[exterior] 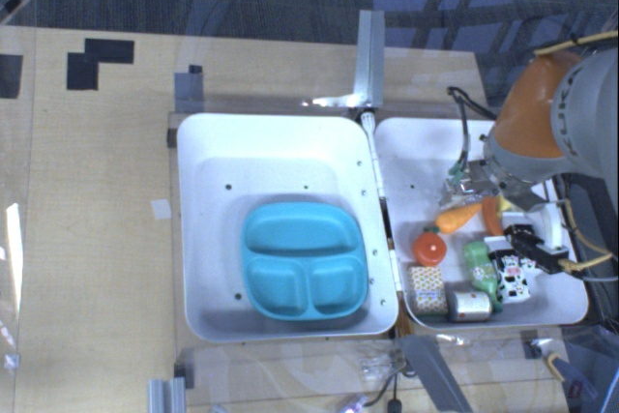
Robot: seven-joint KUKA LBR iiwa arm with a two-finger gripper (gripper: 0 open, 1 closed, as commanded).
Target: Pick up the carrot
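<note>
The arm covers most of the hand (pixel 468 181); whether it is open or closed cannot be determined. The carrot (pixel 458 217) lies just below the hand, long axis pointing up-right.

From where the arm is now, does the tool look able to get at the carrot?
Probably yes. The tool hangs in the right bin just above the carrot, whose upper side is bare. The tomato and a green item lie close by but beside it, not over it.
</note>
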